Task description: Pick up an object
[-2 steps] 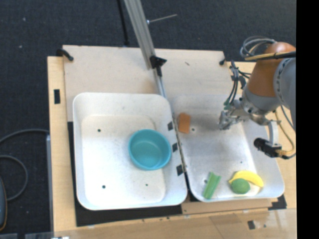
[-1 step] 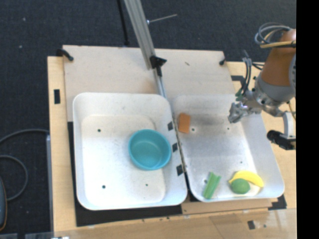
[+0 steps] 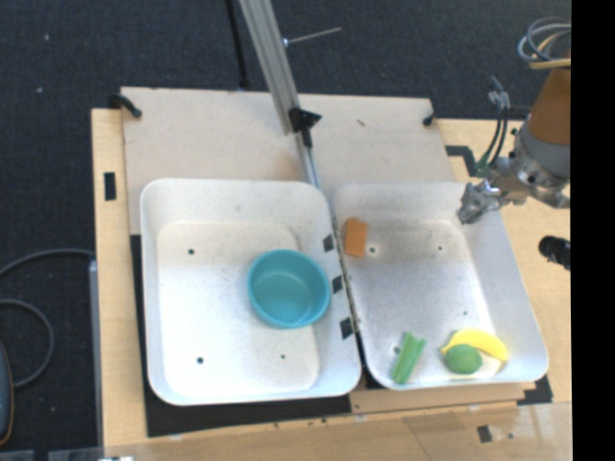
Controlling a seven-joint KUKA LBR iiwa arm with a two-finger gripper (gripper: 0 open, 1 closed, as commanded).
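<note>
I hang at the right of the frame, my gripper [image 3: 476, 203] over the upper right rim of the right bin [image 3: 500, 257]. Whether it is open or shut I cannot tell from this slant; nothing shows in its grasp.

The nearest thing is the orange block [image 3: 355, 237], which lies to my left in the frame and a little lower, against the bin's left wall. It is small, matte and rounded, with its long axis running up and down the frame. To take it I judge I must travel left across the bin and close across its short width.

Well apart, in the lower right corner, lie a green stick [image 3: 408, 357], slanted, and a green ball [image 3: 463, 358] touching a yellow piece [image 3: 483, 343]. They look like smooth plastic.

The left bin [image 3: 173, 257] holds a blue bowl [image 3: 288, 288], round, open side up.
</note>
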